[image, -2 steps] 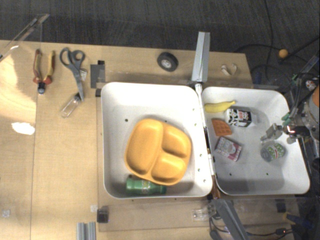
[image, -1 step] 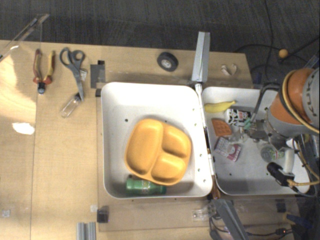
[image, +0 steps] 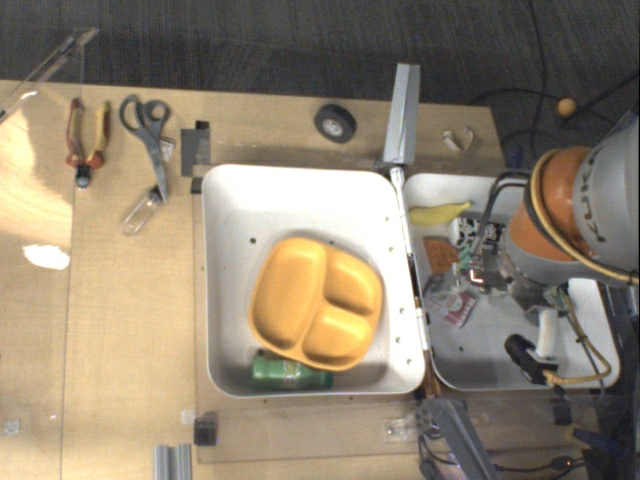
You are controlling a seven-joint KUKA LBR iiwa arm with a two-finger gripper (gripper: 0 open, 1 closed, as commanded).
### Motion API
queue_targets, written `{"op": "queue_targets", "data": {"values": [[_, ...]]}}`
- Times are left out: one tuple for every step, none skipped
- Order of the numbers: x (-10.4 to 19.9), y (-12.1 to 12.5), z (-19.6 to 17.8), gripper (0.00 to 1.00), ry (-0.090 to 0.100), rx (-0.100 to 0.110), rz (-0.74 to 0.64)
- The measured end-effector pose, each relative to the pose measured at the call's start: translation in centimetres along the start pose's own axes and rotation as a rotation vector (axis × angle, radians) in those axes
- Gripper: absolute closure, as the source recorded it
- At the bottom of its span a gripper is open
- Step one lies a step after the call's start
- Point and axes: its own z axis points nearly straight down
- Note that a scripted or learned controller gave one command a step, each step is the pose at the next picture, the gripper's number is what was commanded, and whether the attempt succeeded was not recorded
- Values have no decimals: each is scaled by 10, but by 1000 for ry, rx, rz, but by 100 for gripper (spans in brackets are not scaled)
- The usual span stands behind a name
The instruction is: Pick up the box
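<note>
Beneath the gripper, low in the right bin, no box was visibly lifted; its grasp state could not be told.

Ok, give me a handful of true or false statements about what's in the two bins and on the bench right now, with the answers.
1. A yellow divided plate lies in the left bin. True.
2. A green can lies partly under the plate's near edge. True.
3. The scissors lie inside the right bin. False: they lie on the bench, left of both bins.
4. A banana lies at the far end of the right bin. True.
5. The arm hangs over the left bin. False: it is over the right bin.
6. A roll of black tape sits in the left bin. False: it sits on the bench beyond it.
</note>
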Motion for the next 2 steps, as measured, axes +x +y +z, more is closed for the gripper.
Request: {"op": "queue_targets", "data": {"values": [[15,15,1,0,2,6,-59],[18,20,-12,100,6,-4,-63]]}}
